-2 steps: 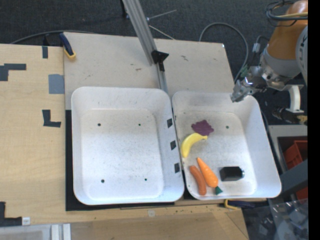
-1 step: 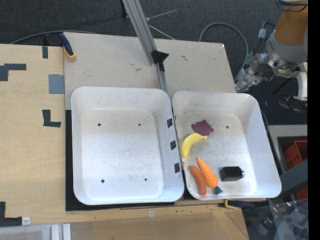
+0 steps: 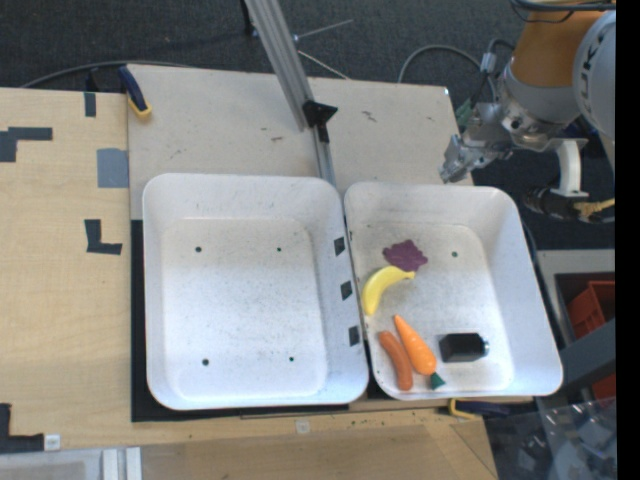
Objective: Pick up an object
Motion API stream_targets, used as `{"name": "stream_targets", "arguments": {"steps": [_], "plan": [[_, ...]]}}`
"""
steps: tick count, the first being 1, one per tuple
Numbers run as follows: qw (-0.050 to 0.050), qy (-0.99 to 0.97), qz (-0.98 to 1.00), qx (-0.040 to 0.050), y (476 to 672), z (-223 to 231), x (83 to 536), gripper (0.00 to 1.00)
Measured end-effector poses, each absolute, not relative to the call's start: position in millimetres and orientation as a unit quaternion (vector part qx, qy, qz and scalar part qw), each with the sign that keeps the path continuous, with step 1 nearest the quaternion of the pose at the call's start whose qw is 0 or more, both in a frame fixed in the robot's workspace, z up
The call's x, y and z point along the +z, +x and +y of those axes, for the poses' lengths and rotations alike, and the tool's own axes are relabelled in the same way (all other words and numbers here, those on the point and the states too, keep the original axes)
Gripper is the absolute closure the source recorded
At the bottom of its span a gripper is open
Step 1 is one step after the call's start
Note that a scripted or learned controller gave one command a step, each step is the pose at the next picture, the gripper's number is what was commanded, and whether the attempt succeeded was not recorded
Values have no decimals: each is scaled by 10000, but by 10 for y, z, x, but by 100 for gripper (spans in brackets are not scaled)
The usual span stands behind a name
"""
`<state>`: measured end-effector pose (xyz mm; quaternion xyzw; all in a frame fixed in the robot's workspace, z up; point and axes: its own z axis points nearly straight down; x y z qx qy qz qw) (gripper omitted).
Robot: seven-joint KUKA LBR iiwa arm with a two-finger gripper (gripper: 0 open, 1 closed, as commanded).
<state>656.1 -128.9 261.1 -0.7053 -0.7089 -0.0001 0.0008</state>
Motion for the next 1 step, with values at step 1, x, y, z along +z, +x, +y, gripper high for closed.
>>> {"name": "stream_targets", "arguments": {"steps": [1], "plan": [[6, -7048, -7094, -4, 6605, -772, 2658, 100]]}}
